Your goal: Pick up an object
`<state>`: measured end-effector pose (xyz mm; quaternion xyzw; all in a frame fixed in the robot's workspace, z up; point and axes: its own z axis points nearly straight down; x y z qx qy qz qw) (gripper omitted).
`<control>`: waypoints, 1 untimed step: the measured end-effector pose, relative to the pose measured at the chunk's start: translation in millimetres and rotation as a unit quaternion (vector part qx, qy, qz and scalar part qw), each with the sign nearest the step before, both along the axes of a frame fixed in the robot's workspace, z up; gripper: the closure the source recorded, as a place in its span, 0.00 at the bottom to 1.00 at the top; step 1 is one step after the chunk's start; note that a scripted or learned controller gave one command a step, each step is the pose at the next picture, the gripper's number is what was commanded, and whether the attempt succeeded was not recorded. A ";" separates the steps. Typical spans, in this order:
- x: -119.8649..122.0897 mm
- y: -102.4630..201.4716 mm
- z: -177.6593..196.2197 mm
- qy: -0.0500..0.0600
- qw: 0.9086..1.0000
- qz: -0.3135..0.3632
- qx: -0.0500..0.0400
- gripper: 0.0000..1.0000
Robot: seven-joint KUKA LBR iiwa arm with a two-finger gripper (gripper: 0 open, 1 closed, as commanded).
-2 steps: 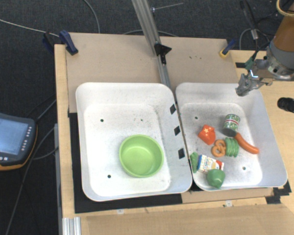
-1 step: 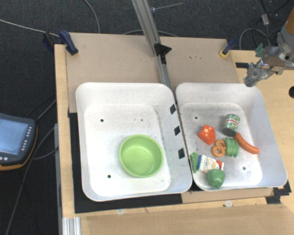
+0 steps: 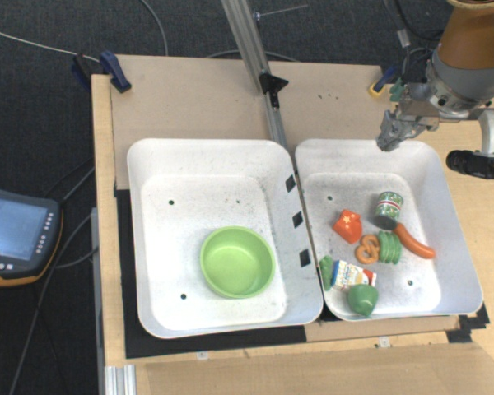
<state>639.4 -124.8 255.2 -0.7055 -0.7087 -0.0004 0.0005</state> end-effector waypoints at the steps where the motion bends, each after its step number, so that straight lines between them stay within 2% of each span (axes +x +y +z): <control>1: -9.4 61.6 -6.4 0.000 1.000 0.000 0.000 1.00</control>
